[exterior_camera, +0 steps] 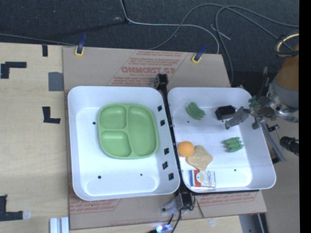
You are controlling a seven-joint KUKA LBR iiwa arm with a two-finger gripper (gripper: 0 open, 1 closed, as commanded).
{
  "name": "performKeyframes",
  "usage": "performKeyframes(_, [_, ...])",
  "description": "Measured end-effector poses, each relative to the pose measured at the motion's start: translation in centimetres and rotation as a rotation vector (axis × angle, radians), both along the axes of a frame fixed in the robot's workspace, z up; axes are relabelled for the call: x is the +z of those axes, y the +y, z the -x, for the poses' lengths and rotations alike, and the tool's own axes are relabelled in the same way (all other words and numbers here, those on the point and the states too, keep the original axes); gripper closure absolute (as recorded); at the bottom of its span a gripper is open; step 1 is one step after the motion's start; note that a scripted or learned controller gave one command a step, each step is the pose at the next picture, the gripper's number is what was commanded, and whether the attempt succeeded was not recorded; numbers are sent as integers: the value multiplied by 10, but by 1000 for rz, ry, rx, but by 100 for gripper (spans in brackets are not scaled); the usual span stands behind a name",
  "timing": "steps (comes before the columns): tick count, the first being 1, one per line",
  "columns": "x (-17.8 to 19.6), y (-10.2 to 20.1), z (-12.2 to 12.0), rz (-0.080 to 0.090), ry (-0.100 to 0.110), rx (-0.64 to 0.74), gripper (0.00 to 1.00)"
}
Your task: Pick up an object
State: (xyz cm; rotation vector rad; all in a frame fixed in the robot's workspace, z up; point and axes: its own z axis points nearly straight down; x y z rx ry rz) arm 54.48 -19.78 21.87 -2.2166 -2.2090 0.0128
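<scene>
I see 2 white bins side by side on a sheet of cardboard (146, 64). The left bin (82, 130) holds a green divided plate (128, 131) with 3 compartments, sitting near the middle with bare white floor around it, widest along the front edge.

The right bin (257, 174) carries the loose things. A dark green leafy piece (195, 111) lies toward the back left, well apart from the walls. A small black block (225, 112) sits near the back, just beside the gripper. A second green leafy piece (233, 144) lies right of center, near the right wall but not touching it. An orange ball (185, 149) touches a tan bread-like piece (200, 158) close to the divider between the bins. A small red and white card (202, 179) lies flat by the front edge, just below the bread.

The gripper (247, 118) comes in over the right rim of the right bin, its 2 fingers spread wide with nothing between them. One finger (234, 118) angles out toward the black block, and I cannot tell whether it touches. The open floor I have runs through the middle of this bin, between the 2 leafy pieces, and along the front right corner.
</scene>
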Motion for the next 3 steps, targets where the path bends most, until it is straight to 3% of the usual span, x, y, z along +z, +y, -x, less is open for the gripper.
performKeyframes(1, [8,1,-3,3,-13,4,0])
performKeyframes(3, [-82,0,2,3,-9,4,0])
